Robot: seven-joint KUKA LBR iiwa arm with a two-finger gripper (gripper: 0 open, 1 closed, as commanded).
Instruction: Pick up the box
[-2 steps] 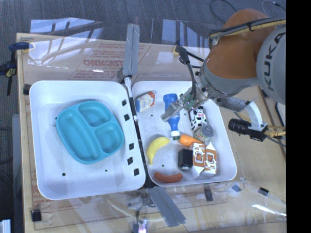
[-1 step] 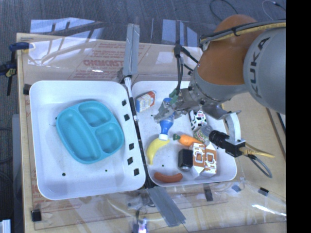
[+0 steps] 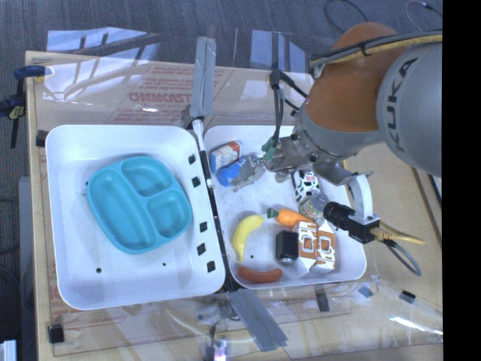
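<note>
Orange and white, the box (image 3: 316,248) stands in the right bin's (image 3: 353,271) near corner, wedged beside a black can (image 3: 286,247) and a carrot (image 3: 287,217), its print too blurred to read. The gripper (image 3: 264,164) hovers well apart near the bin's far end; its state cannot be told. "KUKA" shows on the arm (image 3: 402,96).

You see the bench (image 3: 113,96) carrying two white bins: the left bin (image 3: 68,224) at nine o'clock, the right bin (image 3: 255,194) at three.
</note>
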